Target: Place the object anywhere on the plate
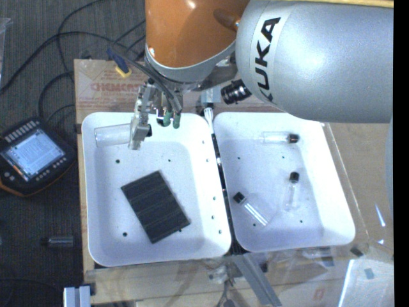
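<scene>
A black ridged rectangular plate [155, 206] lies flat in the front half of the left bin [102, 248]. A clear vial [112, 134] lies at the back left corner of that bin. My gripper [151, 119] hangs over the back of the left bin, just right of that vial and well behind the plate. I see nothing clearly held in it. Three clear vials with black caps lie in the right bin [332, 229]: one at the back [278, 137], one in the middle [293, 190] and one at the front left [249, 208].
The big grey and orange arm [281, 37] covers the back of both bins. The ridge between the bins [217, 171] runs front to back. A teach pendant [29, 155] lies on the floor at the left.
</scene>
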Motion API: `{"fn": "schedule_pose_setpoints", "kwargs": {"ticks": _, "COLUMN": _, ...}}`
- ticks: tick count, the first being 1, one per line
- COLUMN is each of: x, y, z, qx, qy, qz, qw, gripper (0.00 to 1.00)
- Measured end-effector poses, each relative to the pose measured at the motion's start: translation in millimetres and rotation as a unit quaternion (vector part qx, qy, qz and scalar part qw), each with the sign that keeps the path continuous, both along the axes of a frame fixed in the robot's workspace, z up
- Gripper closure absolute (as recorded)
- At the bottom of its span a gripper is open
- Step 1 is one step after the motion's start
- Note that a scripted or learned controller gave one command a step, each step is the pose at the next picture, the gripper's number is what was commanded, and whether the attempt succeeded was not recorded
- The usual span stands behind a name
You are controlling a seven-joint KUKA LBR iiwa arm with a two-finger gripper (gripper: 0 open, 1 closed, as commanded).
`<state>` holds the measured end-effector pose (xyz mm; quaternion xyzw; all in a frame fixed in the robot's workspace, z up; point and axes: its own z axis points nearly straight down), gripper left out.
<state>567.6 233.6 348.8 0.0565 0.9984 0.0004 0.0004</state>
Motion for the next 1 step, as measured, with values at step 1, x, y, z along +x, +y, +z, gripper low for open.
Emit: {"fn": "schedule_pose_setpoints", "kwargs": {"ticks": 1, "x": 53.9, "y": -0.2, "z": -16.3, "qx": 0.0005, "qy": -0.001, "qz": 0.175, "qw": 0.9846, "gripper": 1.0}}
